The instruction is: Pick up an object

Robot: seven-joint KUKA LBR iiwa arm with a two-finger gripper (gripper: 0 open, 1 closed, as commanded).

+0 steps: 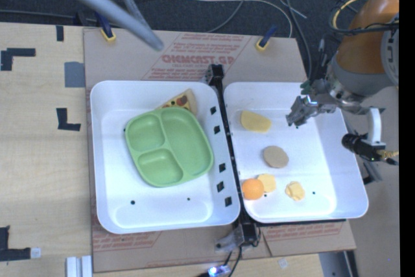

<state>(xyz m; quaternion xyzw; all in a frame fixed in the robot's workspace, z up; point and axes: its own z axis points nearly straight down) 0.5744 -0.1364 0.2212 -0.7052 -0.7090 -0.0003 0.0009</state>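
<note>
The claw [299,115] hangs over the upper right part of the right bin [337,201], dark and small against the white floor; whether it is wide or narrow cannot be told, and nothing is seen held in it. The grey arm with its orange band [375,16] enters from the right, above the bin's right rim.

Objects for picking lie left of and below the claw, all apart from it — a pale yellow piece [255,121] nearest, just left; a round tan piece [275,156] below; then, near the bottom rim, an orange ball [253,189] touching a flat yellow piece [267,183], and a small yellow lump [295,191] a little to the right. Bare white floor lies open along the bin's right side and between the objects, giving clear room around each.

A dark divider with clips [222,139] runs between the two bins. The left bin [110,204] holds a green compartment tray [170,146], tilted, with a pizza-slice toy [179,101] at its upper edge, partly under it; bare floor remains along the bin's bottom and left rims.

Both bins rest on a brown board [194,55] printed in red — the lettering is too blurred to read surely. The board lies on the table [39,139], which bears dark tape marks.
</note>
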